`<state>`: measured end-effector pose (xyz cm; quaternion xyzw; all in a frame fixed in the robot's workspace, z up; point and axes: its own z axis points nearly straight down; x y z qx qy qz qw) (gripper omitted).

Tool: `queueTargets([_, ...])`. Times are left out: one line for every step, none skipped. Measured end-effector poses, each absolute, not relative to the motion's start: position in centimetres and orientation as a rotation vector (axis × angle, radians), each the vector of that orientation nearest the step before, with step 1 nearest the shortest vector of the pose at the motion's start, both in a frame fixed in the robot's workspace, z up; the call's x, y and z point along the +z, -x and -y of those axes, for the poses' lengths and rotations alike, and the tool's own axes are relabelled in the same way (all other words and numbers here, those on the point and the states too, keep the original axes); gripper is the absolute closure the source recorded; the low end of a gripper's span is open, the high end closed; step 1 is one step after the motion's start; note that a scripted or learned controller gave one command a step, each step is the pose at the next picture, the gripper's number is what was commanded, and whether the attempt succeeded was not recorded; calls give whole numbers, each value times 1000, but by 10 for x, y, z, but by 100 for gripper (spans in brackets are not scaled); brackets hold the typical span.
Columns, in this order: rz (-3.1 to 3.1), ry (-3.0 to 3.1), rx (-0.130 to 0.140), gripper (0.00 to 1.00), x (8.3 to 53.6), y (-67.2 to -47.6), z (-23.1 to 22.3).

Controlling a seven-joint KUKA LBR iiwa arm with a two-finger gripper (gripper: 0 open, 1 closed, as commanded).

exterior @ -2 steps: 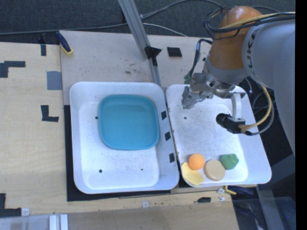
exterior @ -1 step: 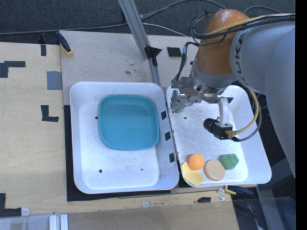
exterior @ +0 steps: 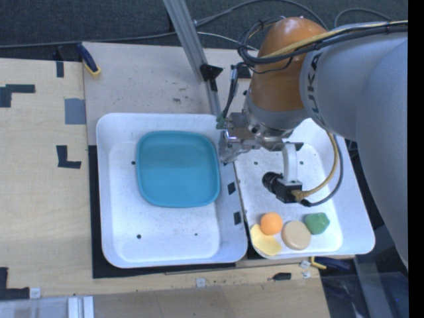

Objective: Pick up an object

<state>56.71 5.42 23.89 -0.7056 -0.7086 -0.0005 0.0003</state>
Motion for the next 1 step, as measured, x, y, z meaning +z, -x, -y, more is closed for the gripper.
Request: queueTargets([2226,2215,0,100,240,-550,-101])
